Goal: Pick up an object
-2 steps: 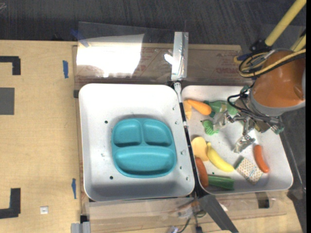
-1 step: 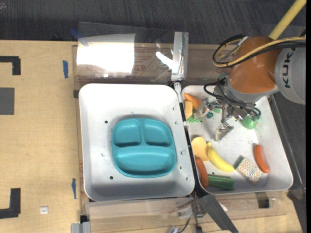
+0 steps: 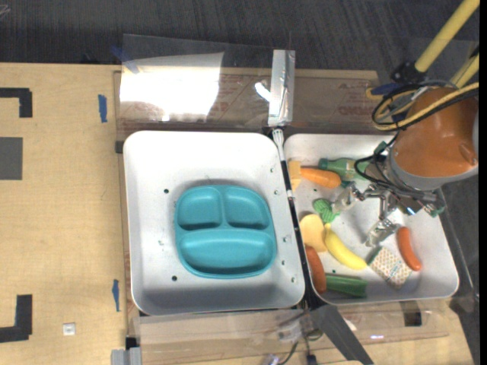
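**Robot hand hovers over a bin of toy food**

Everything here is placed relative to the yellow banana (image 3: 344, 251). Far to its left, in the left bin (image 3: 144, 204), lies a teal divided tray (image 3: 225, 230). The banana itself lies in the right bin (image 3: 445, 276), among an orange carrot (image 3: 319, 178) above it, a green piece (image 3: 346, 284) just below it, and a patterned packet (image 3: 388, 265) and red sausage (image 3: 409, 249) to its right. Above and to the right of the banana hangs the hand (image 3: 382, 226); whether it is spread or pressed together cannot be told. The banana looks light, stiff and smooth, probably slippery, so taking it across its narrow middle seems best
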